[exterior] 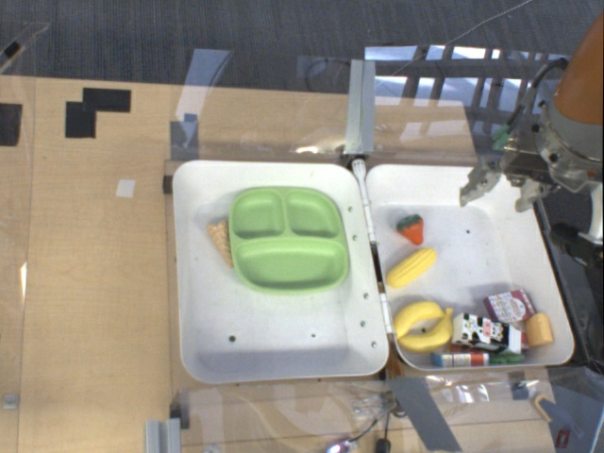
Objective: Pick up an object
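My gripper point(498, 191) hangs over the far right part of the right bin point(481, 234), its two fingers spread apart and nothing between them. Below and to its left lie a small red strawberry toy point(411, 227) and a yellow corn cob point(412, 267). Along the bin's near edge sit a yellow banana point(422, 324), a black-and-white carton point(480, 331), a purple packet point(510, 305), an orange cylinder point(539, 329) and a marker-like stick point(472, 358).
The left bin point(217, 328) holds a green divided plate point(287, 238) with a tan cracker point(220, 242) tucked at its left side. A metal divider point(370, 243) runs between the bins. A rail frame stands behind the right bin.
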### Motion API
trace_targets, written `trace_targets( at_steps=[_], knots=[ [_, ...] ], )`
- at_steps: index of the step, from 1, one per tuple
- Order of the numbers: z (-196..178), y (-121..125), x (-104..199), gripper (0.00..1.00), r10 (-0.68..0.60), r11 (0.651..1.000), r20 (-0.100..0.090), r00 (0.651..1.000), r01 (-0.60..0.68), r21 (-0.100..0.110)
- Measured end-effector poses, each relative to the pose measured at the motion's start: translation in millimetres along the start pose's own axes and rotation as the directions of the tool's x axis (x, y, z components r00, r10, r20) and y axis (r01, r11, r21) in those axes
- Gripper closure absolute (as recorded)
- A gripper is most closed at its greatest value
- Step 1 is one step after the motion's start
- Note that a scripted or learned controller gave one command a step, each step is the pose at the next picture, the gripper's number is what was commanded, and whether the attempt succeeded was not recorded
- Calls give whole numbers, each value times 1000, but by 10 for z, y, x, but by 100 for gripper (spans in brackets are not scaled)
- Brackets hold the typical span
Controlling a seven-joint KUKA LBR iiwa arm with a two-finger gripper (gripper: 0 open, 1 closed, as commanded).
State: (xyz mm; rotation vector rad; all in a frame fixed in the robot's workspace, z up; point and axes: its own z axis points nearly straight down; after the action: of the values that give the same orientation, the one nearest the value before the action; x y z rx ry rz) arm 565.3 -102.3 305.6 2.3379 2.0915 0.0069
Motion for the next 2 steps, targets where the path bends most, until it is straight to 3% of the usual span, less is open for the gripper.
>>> trace_targets(
  at_steps=[1, 2],
  knots=[
    [1218, -12, 238, 0, 48, 999, 0, 999, -48, 5],
    [2105, 201, 36, 0, 16, 1000, -1, 1000, -16, 1]
  ],
)
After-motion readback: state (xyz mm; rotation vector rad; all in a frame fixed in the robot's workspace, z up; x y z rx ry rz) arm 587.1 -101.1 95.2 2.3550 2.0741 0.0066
